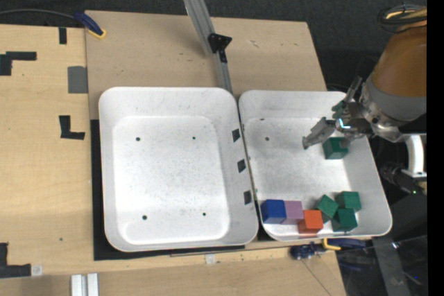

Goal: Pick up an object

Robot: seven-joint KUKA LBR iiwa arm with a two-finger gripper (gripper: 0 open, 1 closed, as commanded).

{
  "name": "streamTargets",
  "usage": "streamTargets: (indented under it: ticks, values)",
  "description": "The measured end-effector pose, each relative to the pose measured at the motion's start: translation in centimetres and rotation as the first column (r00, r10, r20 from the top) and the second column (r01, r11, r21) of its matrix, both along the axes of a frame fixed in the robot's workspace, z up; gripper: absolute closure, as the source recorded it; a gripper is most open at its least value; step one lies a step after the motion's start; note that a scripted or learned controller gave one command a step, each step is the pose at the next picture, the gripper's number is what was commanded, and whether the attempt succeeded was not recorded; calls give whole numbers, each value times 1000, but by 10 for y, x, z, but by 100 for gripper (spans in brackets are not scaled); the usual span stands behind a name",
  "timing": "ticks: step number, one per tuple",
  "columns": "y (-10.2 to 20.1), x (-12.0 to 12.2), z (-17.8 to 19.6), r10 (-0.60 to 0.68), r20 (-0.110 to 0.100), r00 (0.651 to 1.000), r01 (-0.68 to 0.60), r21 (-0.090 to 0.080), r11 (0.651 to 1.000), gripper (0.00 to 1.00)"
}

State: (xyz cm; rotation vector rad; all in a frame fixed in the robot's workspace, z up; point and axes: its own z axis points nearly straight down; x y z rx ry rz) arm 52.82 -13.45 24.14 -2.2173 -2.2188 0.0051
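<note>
A: Camera view, entry one. Gripper [333,135] sits low over the right bin [277,149], upper right part. One dark finger [313,137] points left and down; the other is lost against the wrist. Whether the fingers are spread or closed cannot be told from this slant.

B: Target?

A: Judged to be the lone green cube [336,148], lying on the bin floor just beside and below the fingertip, well apart from the rest. Nothing shows it between the fingers, so it is not recorded as held.

B: How should the step be done well?

A: Judgement only: centre the fingers over the cube so it lies squarely between them, lined up with two flat faces, go down to the bin floor, then close. The cube is near the right wall, so the outer finger needs room there.

B: Appearance of the cube?

A: Small, dark green, matte, flat-faced, sharp-edged; probably rigid and easy to pinch.

B: Other items?

A: Cluster along the near wall: blue cube [274,210], lilac cube [293,210], orange cube [312,220], and three green blocks [340,210] touching or nearly so. Left bin [111,149] sits alongside on the tabletop [152,45].
</note>
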Motion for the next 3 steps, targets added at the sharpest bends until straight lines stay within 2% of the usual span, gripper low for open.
streamTargets:
  ticks: [1, 2, 3]
  values:
    - [0, 1, 2, 2, 4, 1000, -2, -1, 1000, 0]
    - [-1, 0, -41, 0, 0, 1000, 0, -1, 1000, 0]
    - [10, -3, -95, 1, -2, 1000, -1, 0, 1000, 0]
